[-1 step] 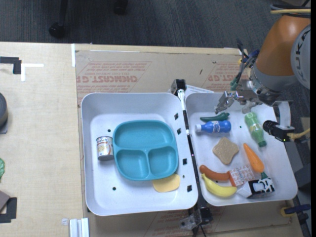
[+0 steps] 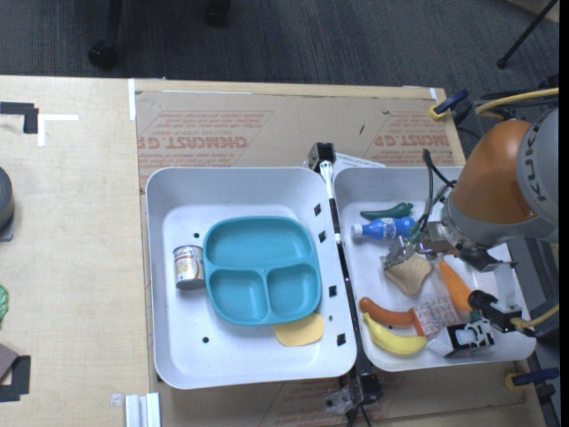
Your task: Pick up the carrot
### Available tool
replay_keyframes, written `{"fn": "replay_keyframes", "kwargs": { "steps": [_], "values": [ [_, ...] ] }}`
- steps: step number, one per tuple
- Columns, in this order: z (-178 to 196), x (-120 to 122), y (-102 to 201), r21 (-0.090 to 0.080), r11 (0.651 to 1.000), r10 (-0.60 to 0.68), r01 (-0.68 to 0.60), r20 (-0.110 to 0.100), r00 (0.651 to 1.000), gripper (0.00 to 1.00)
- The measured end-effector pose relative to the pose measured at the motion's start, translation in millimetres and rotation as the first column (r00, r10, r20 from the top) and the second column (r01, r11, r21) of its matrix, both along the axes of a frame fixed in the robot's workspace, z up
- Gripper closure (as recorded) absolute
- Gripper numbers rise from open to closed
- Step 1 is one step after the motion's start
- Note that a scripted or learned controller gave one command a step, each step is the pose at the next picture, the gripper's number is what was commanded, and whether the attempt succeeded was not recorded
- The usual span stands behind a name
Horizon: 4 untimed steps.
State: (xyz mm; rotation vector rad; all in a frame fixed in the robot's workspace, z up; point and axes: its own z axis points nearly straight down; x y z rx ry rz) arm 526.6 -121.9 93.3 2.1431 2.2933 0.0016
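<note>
Pale wooden bench (image 2: 71, 265), two white bins. Carrot (image 2: 456, 288) lies in right bin (image 2: 373, 178), just right of tan piece (image 2: 409, 276), above banana (image 2: 394, 336). Hand (image 2: 402, 253) low over tan piece; whether its grip is apart or together, cannot tell.

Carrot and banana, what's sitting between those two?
In the camera view, a small red-and-white packet lies between the carrot and the banana.

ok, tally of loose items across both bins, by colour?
Teal: 1, divided plate
Yellow: 2, banana, flat yellow piece
Orange: 2, carrot, sausage-shaped toy
Green: 1, pepper-like toy
Blue: 1, bottle
Tan: 1, bread-like piece
Silver: 1, small can
Total: 9
</note>
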Motion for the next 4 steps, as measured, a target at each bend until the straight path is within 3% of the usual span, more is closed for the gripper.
{"fn": "replay_keyframes", "kwargs": {
  "steps": [1, 2, 3, 4],
  "values": [
    [0.1, -32.7, -45.3, -0.001, 0.994, -0.107, 0.107, 0.002, 0.994, 0.0],
    [2.6, -39.9, -72.1, 0.028, 0.994, -0.11, 0.11, 0.001, 0.994, 0.0],
    [0.8, -45.2, -78.0, 0.026, 0.979, 0.202, -0.201, -0.005, 0.979, 0.0],
    [11.1, -42.2, -82.5, 0.008, 0.981, 0.194, -0.194, 0.007, 0.981, 1.0]
  ]
}}
